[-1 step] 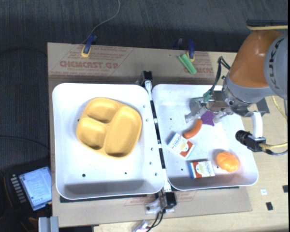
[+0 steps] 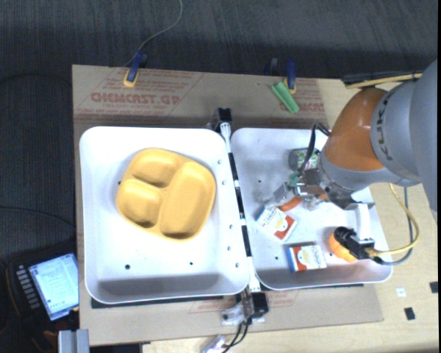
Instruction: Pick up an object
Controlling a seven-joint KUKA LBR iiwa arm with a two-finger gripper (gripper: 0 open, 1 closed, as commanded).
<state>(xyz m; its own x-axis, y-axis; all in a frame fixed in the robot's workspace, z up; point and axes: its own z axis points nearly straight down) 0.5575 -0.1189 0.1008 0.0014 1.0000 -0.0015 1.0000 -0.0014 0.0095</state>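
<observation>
Carton (image 2: 278,223): lower middle of the frame, in the right bin (image 2: 261,147), lying tilted.
My gripper (image 2: 303,187): just up-right of it; grip state I cannot tell.
Direction: carton lies down-left of me.

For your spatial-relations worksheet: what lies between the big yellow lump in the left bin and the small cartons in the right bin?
In the camera view, between the yellow lump and the cartons run the bins' adjoining white rims and a dark strip between them.

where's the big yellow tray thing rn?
The yellow tray lies in the left bin, around its middle, apart from the claw over the right bin.
</observation>
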